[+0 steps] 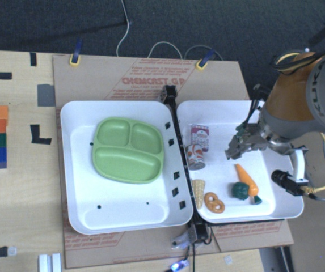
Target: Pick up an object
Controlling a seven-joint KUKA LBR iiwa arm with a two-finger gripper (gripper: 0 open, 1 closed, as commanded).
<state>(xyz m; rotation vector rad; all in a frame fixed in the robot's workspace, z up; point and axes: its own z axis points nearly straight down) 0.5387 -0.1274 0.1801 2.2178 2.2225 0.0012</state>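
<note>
- Camera view shows you the hand (237, 148) low over the right bin (264, 109), at the right of the frame, with the grey and orange arm (292, 103) behind it.
- You cannot tell from here if the hand is open or closed; it is dark and seen from above, and no object is seen in it.
- The nearest thing to pick is the carrot (246, 177), which lies slanted just below and a little right of the hand, with a dark green toy (240, 191) touching its lower end.
- You have also the can (197, 146) at the left side of the same bin, near the divider, and lower down the cone (199, 192) and the pretzel (214, 202), close to each other.
- The green plate (129, 150) lies alone in the left bin (77, 208), well apart from the hand.
- I judge the step as the approach: the hand is above bare bin floor, between the can and the carrot, and nothing is lifted yet.
- For the next move you need to choose one target, bring the hand over its middle, and turn it across the narrow side before closing.
- Take care with the carrot, because the green toy beside it can be pushed or caught together.
</note>
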